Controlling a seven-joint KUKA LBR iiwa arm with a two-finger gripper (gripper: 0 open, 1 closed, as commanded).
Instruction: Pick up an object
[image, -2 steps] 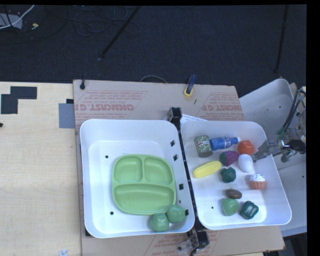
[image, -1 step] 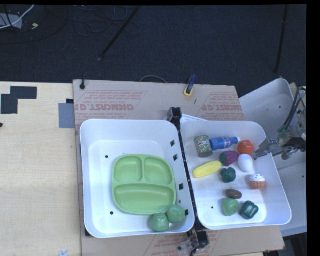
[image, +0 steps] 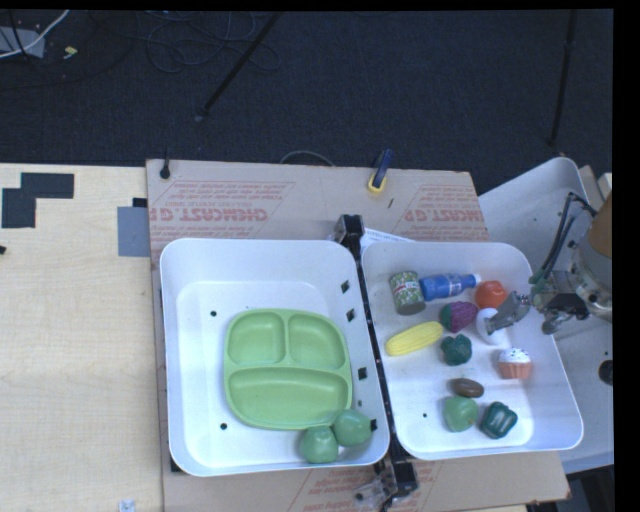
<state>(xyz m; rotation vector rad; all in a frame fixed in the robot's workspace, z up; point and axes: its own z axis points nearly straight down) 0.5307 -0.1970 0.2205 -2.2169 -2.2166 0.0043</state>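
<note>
I see two shallow white plastic bins side by side on the bench. The left bin holds a light green three-compartment plate, with two pale green round toy fruits touching its near edge. The right bin carries the pickable clutter: a blue bottle lying on its side, a yellow toy corn cob, a small green-labelled can, a purple toy vegetable, an orange round toy, a pink-and-white toy cupcake, a dark green round toy, a dark green toy pepper, a lighter green toy and a small brown oval piece.

The gripper reaches in over the right bin's far-right part. Its fingers look spread, with nothing between them; one tip sits just beside a small white piece, near the orange toy and the purple vegetable.

My worry from here is crowding. The toys nearest the fingers are packed close, so I judge a descent could land a finger on top of one instead of straddling it, or nudge a round toy so it rolls away. Closing on smooth curved plastic may squeeze the piece out sideways.
</note>
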